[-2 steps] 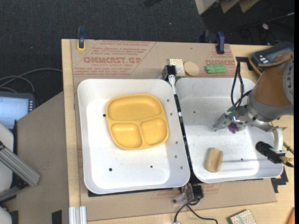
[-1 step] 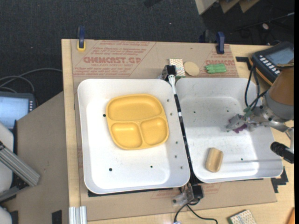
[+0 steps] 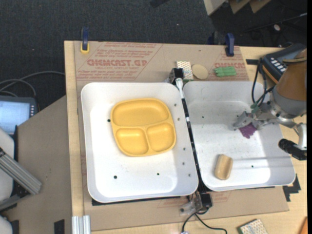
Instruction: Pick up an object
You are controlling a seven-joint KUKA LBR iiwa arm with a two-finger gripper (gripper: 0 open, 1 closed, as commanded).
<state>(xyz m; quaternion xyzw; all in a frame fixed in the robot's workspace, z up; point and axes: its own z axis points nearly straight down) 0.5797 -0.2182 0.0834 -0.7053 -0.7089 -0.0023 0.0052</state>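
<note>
My gripper [image 3: 247,121] hangs low over the right bin [image 3: 209,104], near its right side. A small purple object [image 3: 248,130] lies directly under the fingertips, partly covered by them. I cannot see whether it sits between the fingers. A tan, rounded block [image 3: 223,166] lies in the same bin toward the front. In the left bin [image 3: 97,130] rests a yellow divided plate [image 3: 143,126] with three compartments.
On the cardboard behind the bins lie a beige round piece [image 3: 200,71] and a green piece [image 3: 224,72]. Blue clamps [image 3: 229,44] hold the board's back edge. The arm's orange band [image 3: 295,84] stands over the right bin's right rim.
</note>
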